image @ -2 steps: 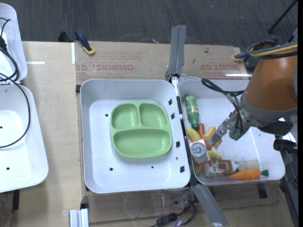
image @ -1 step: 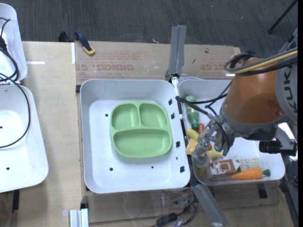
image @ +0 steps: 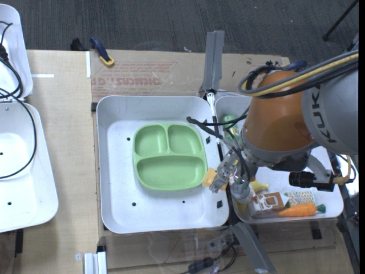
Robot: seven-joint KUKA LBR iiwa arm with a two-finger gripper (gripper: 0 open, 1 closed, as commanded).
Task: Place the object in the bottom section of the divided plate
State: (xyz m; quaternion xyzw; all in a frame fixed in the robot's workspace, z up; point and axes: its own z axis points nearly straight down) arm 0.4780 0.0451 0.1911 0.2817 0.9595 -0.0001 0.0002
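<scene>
Camera view: arm (image: 319, 119) reads "KU"; cardboard (image: 140, 76) bears mirrored red print.

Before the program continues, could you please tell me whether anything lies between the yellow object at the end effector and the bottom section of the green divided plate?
Nothing visible does. The yellow object sits beside the plate's right rim, and its bottom section is bare.

The arm (image: 296, 113) is reaching in from the right, its orange band sitting above the wrist. The gripper (image: 219, 178) is pointing down and to the left. Its fingers are closing on a small yellow piece (image: 210, 177).
</scene>
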